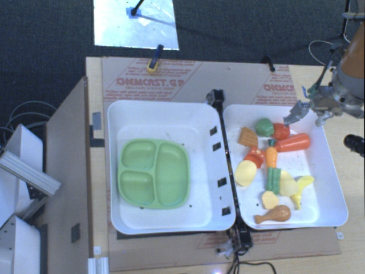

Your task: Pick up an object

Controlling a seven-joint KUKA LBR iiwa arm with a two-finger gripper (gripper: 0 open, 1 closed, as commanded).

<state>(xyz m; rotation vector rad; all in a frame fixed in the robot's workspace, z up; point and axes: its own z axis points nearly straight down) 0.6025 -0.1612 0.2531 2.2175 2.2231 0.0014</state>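
Dark carpet surrounds a desk (pixel 68 130) carrying two shallow white bins side by side. Right bin (pixel 328 170): a cluster of toy foods, namely a green round piece (pixel 264 126), red piece (pixel 281 131), long orange-red carrot (pixel 293 142), waffle-like tan piece (pixel 248 137), small orange carrot (pixel 271 154), yellow lemon (pixel 246 173), green pod (pixel 274 179), banana (pixel 302 185) and drumstick (pixel 273 214). Left bin (pixel 165 116): one green divided plate (pixel 153 173); the hand (pixel 311 113) hangs over the right bin's upper right rim, its two fingers spread apart with nothing between them, near the red piece but not touching it.
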